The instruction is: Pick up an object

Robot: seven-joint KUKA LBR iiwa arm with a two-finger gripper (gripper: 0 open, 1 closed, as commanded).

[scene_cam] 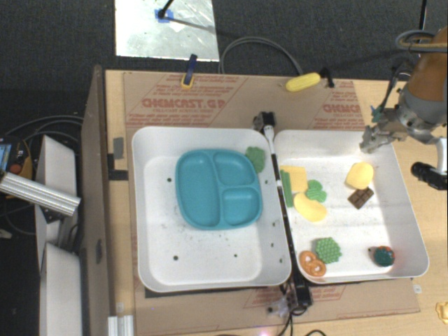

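Two white bins sit side by side on the bench. In the left bin (157,257) a blue tray (217,189) lies in the middle, and a green toy (256,158) lies at the tray's far right corner, close to the wall between the bins.

The right bin (409,236) has the small things to pick from. A yellow lump (360,175) lies near the far right side, with a brown block (360,198) just beside it toward the front. A yellow square (295,179), a green bit (314,190) and a yellow oval (310,207) sit packed together by the left wall. A green bumpy ball (327,249) and an orange pretzel (312,264) touch each other at the front edge. A dark green ball (383,256) sits alone near the front right corner.

The gripper (371,142) hangs over the far right corner of the right bin, up above the toys. It holds nothing, and I cannot tell how its jaws stand.

I think the job is just starting: the arm is reaching in and no toy is picked yet. The yellow lump is nearest. Next the gripper needs to go over one toy, come straight down and close on it. The packed toys look harder to grab alone
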